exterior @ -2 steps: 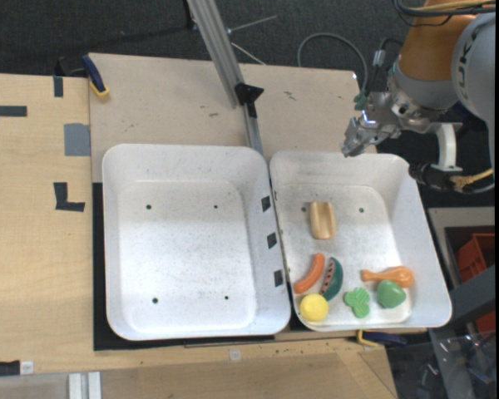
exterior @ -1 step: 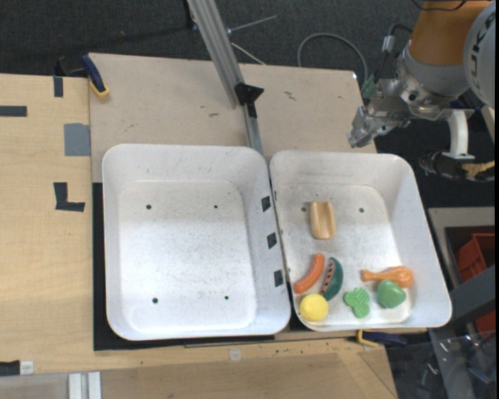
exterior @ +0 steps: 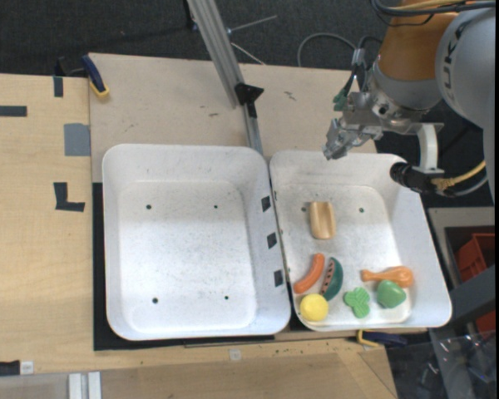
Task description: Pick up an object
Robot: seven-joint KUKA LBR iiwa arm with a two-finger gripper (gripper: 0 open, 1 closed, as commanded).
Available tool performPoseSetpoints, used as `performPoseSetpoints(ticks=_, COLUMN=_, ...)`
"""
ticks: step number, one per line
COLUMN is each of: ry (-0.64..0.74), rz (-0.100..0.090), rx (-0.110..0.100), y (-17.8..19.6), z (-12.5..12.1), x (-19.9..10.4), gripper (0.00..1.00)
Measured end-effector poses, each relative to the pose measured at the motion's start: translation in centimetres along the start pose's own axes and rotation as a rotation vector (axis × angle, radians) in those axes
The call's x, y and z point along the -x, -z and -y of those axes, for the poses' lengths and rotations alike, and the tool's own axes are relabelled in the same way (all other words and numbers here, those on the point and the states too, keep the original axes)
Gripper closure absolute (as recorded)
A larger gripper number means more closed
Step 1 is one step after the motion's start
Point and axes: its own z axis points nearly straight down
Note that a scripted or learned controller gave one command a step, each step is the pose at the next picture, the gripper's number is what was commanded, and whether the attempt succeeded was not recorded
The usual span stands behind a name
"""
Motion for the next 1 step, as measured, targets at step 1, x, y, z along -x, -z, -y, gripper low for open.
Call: performPoseSetpoints(ticks=1, ry=0.002, rz=-0.001, rx=0.001, y=0.20, z=1.12, x=-5.43, gripper=1.00)
